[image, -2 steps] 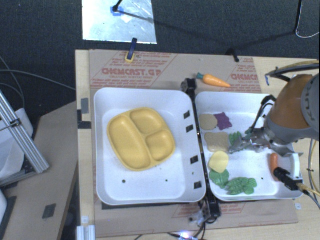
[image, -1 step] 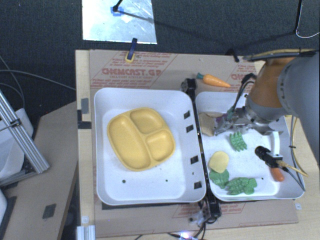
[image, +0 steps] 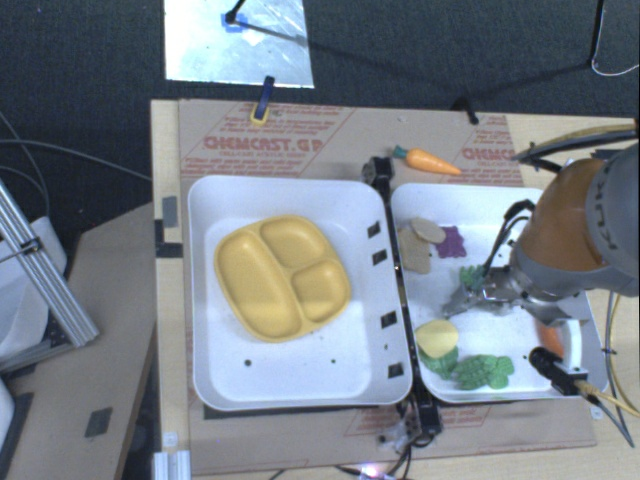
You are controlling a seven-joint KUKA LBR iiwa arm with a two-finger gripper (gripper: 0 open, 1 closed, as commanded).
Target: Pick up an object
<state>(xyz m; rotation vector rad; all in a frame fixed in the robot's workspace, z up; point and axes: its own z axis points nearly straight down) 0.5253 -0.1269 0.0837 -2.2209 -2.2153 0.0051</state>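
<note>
The grey arm with its orange band (image: 560,223) reaches in from the right over the right bin (image: 500,196), and its claw (image: 478,293) hangs low near the middle of that bin; whether it is released or clenched cannot be told from this slanted look down, and nothing is visibly caught in it. The things on offer all lie in this bin: a small green piece (image: 470,277) just beside the claw tip and perhaps touching it, a yellow-green round piece (image: 437,338) nearer, a leafy green lump (image: 480,370) against the near wall, a purple scrap (image: 451,241) and a tan piece (image: 418,245) at the far left, and an orange piece (image: 548,336) partly hidden under the arm at the right. The left bin (image: 210,288) carries a yellow divided tray (image: 283,276), and a toy carrot (image: 427,160) lies on the worktop (image: 330,133) beyond the bins, well apart from the claw. The small green piece looks the likeliest target. To do this well, I would judge the claw should come straight down centred over that piece, straddling its narrow side, press close to the bin floor before closing, and keep clear of the yellow-green round piece. A lift straight up, slowly, would show whether the piece has truly come along.
</note>
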